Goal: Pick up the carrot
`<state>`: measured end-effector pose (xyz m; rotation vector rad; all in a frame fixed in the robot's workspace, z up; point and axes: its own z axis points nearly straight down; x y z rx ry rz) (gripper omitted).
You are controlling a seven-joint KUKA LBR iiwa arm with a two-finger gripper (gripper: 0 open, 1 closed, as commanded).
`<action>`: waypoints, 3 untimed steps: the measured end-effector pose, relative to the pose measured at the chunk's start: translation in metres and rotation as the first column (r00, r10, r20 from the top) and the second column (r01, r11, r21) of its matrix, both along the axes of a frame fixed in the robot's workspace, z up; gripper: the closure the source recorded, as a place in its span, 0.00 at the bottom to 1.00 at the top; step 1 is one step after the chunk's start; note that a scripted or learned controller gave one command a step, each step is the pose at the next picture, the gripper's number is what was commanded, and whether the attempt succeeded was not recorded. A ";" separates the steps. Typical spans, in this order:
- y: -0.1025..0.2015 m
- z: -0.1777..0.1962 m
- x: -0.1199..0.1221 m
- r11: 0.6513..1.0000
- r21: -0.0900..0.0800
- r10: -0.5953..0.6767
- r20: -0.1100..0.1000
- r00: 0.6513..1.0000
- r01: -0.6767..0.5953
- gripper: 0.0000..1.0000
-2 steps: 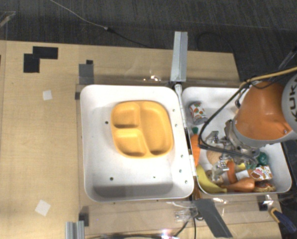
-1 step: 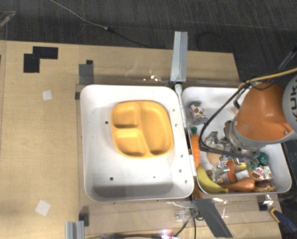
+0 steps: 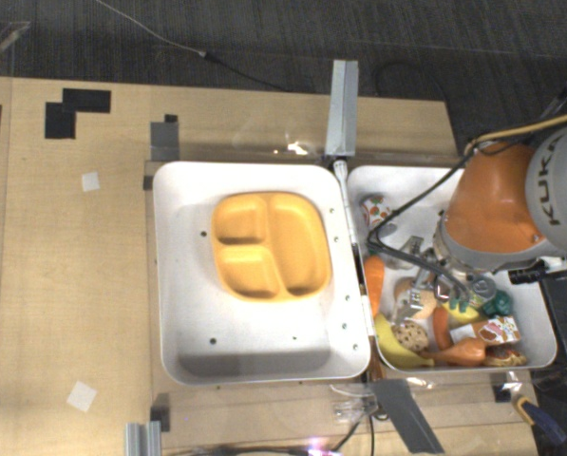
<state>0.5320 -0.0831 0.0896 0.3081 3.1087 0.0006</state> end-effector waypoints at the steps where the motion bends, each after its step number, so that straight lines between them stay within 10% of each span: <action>1: -0.005 -0.001 0.035 0.906 0.005 -0.423 -0.007 0.906 0.423 0.00; 2: -0.004 0.013 0.039 0.909 0.009 -0.417 0.006 0.909 0.417 1.00; 3: 0.023 0.124 0.037 0.825 0.011 -0.565 -0.004 0.825 0.565 1.00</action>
